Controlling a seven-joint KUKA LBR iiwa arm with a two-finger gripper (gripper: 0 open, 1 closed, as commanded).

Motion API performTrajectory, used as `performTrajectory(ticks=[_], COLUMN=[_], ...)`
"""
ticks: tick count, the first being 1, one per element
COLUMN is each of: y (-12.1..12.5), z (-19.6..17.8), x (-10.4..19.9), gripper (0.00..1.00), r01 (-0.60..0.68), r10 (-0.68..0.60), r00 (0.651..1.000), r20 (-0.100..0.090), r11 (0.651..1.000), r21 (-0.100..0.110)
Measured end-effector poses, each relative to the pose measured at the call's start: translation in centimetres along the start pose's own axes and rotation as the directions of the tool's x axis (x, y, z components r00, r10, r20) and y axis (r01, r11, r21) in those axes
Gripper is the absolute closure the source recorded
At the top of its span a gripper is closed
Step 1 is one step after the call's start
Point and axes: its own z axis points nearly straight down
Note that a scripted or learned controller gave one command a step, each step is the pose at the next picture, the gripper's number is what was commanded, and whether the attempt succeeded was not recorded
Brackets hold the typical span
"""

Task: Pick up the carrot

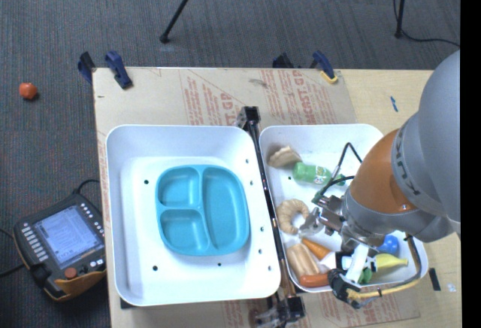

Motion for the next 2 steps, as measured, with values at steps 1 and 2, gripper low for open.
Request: performTrajectory(ticks=[1,2], y=[0.0,0.0], z=[0.0,0.0], x=[0.0,0.0], gripper=[0.0,0.0], r01=[0.0,0.0], r10=[0.0,0.0], r00=[1.0,1.0], r20=[0.0,0.0], r11=[1.0,1.0], r21=[0.0,0.0])
